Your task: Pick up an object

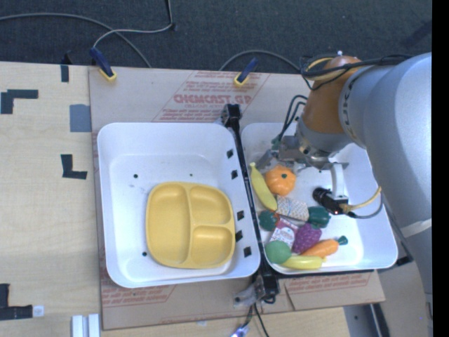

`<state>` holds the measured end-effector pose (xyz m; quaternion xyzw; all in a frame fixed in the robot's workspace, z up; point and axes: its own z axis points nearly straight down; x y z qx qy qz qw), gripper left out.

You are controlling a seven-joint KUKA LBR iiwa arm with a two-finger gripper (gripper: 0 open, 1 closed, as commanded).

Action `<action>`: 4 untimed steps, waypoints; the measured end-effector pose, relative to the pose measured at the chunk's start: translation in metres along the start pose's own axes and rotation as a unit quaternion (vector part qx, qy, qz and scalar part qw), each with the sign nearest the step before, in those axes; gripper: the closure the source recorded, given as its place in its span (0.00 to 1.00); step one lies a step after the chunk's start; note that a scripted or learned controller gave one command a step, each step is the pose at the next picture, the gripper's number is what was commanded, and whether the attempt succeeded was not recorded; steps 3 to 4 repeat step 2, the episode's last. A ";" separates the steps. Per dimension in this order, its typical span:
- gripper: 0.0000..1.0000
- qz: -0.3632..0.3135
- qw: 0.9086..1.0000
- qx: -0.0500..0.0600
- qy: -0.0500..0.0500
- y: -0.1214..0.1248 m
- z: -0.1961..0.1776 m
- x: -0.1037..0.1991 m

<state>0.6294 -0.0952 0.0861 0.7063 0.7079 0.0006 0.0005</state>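
reaching in from the right, the grey arm with its orange band [326, 107] hangs over the right-hand shallow white bin [365, 248], and the two-finger gripper [284, 166] sits low at the back of the heap of toy food, just above and touching or nearly touching the small orange pumpkin-like fruit [281, 180]. whether that pincer is apart, together or clamped on anything i cannot tell, since the wrist housing and cables cover it from above. nothing is seen lifted clear of the bin, so the pick looks, by my reading, at its approach or closing stage and not yet done. the candidates all lie in the right bin: the orange fruit nearest the tool, a long yellow plastic banana [263, 188] leaning along the divider beside it, a pale speckled block [292, 208] just below, a purple bunch of grapes [306, 236], an orange carrot [324, 247], a green round piece [278, 251] and a second yellow banana [304, 262] at the front edge. the left white bin [112, 146] holds a yellow divided plastic tray [189, 225], well apart from the tool. what remains, as i judge it, is a firm closing on one item, likely the orange fruit, then a lift clear of the pile; the crowding could spoil the grasp.
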 end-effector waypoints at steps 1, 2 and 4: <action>0.00 0.000 1.000 -0.002 -0.001 -0.014 0.000 -0.001; 0.00 0.000 1.000 -0.002 -0.001 -0.024 -0.001 -0.003; 0.00 0.000 1.000 -0.002 -0.001 -0.024 -0.001 -0.003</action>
